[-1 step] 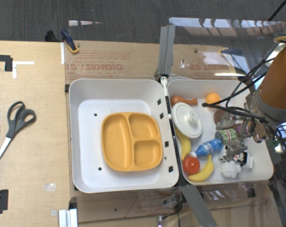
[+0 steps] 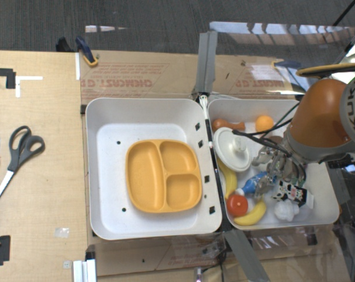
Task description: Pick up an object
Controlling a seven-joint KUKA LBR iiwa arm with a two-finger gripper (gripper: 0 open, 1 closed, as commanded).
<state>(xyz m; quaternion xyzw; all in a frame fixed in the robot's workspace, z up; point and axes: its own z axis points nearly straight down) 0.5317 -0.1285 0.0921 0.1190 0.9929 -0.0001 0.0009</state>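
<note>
Gripper (image 2: pixel 277 170) hanging low over right bin (image 2: pixel 325 213), fingers lost in cable clutter, spread impossible to tell.
Blocking part of the bin's middle with orange-banded arm (image 2: pixel 318 119); crowding along the left wall: white lid (image 2: pixel 233 148), banana (image 2: pixel 250 215), red tomato (image 2: pixel 237 204); orange ball (image 2: pixel 263 123) sitting by the far edge; blue item (image 2: pixel 254 184) half hidden beside the gripper; yellow divided plate (image 2: pixel 164 175) lying centred in left bin (image 2: pixel 107 175).

Bright, even overhead light fills the scene, throwing only soft shadows inside the white bins (image 2: pixel 101 157), with white glare on the clear sheet (image 2: pixel 271 31) at top right, sharp focus at centre and slight softness toward the edges.
</note>
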